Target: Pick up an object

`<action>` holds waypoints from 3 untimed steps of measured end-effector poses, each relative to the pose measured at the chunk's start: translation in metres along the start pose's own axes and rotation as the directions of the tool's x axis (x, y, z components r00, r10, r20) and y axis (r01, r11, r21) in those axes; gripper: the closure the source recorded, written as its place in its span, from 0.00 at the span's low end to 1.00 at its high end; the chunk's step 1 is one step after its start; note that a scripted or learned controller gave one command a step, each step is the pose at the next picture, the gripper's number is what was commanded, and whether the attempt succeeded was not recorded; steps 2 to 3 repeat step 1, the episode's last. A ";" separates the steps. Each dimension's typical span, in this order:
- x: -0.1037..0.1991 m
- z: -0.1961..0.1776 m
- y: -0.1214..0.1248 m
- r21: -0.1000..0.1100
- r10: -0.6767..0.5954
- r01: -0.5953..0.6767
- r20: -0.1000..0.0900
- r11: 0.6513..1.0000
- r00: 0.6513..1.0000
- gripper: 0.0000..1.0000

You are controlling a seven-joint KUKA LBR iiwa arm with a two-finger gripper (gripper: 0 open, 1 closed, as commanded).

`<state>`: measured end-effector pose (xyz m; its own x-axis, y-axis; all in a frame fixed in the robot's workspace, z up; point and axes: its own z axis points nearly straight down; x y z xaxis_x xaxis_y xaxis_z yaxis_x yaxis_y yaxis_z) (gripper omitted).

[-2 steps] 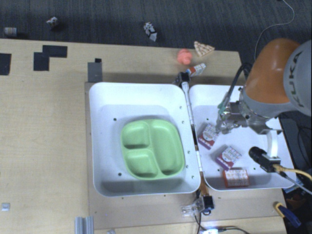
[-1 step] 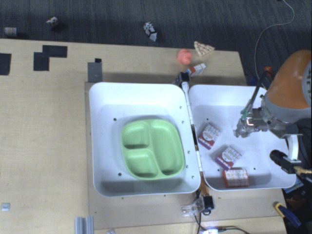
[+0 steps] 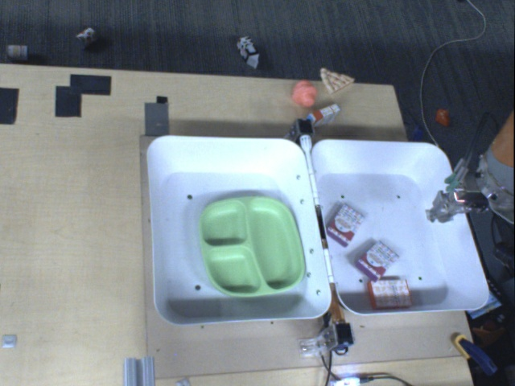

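Gripper (image 3: 452,203) hangs at the right bin's (image 3: 378,158) right rim, prob staging for a drop-in. Can't tell the jaws' state tbh. Three small packets (image 3: 347,223) lie mid-bin toward its near edge.

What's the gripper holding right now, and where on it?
Nothing visible in it. The gripper sits over the right bin's right rim, apart from the three small red-and-white packets lying on the bin floor.

Pale wooden bench (image 3: 72,215) against dark ribbed carpet (image 3: 177,14).
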<state>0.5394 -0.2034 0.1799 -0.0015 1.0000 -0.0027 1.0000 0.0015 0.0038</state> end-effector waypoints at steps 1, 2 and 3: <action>0.001 0.000 0.000 0.000 -0.001 0.001 -0.001 1.000 1.000 0.00; 0.001 0.000 0.000 0.000 -0.001 0.001 -0.001 1.000 1.000 0.00; 0.001 0.000 0.000 0.000 -0.001 0.001 -0.001 1.000 1.000 0.00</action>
